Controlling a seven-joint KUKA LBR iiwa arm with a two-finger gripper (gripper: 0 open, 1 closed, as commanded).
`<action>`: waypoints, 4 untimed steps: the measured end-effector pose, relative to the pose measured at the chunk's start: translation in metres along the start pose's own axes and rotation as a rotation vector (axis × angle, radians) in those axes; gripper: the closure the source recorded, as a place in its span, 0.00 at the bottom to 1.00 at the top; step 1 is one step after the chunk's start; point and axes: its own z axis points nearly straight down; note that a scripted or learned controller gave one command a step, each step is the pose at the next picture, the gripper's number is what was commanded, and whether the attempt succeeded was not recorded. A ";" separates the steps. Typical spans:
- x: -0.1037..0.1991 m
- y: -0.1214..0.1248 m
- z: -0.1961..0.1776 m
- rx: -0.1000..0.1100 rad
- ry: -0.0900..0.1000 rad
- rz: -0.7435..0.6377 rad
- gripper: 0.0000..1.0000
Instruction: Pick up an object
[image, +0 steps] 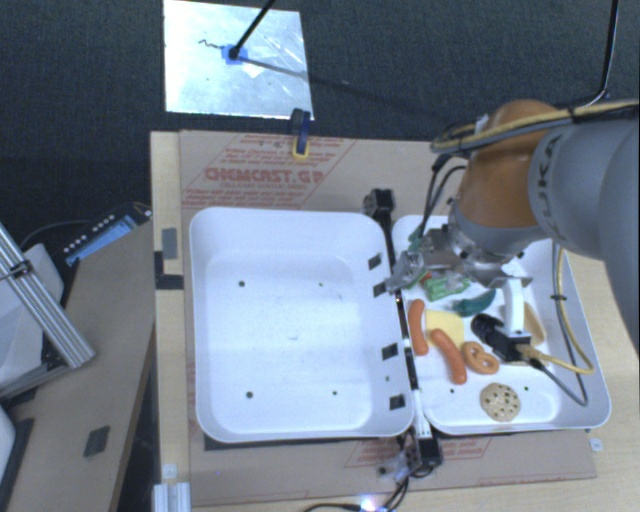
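From my remote station: the gripper (432, 268) hung low over the right bin (575, 400), near its left wall; I could not tell its state. The nearest candidate, a green item (442, 288), lay just beneath and slightly right of it. Two sausages (418, 328) lay further toward the front, long axes running roughly front-to-back, with a pretzel (476, 356) and a cookie (499, 401) beyond.

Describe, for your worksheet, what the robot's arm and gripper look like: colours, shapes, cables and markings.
The arm is a thick, rounded grey cylinder with dark lettering, partly readable, on its side. Above the wrist sits a bulbous orange band. Thin black cables loop over the orange part, and a yellowish cable hangs lower down. The gripper is a small metallic grey assembly.
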 end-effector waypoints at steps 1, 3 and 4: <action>0.006 -0.046 -0.005 -0.005 -0.004 0.011 0.00; 0.180 -0.057 0.058 0.000 -0.001 0.000 0.00; 0.173 -0.053 0.044 -0.007 -0.004 0.010 1.00</action>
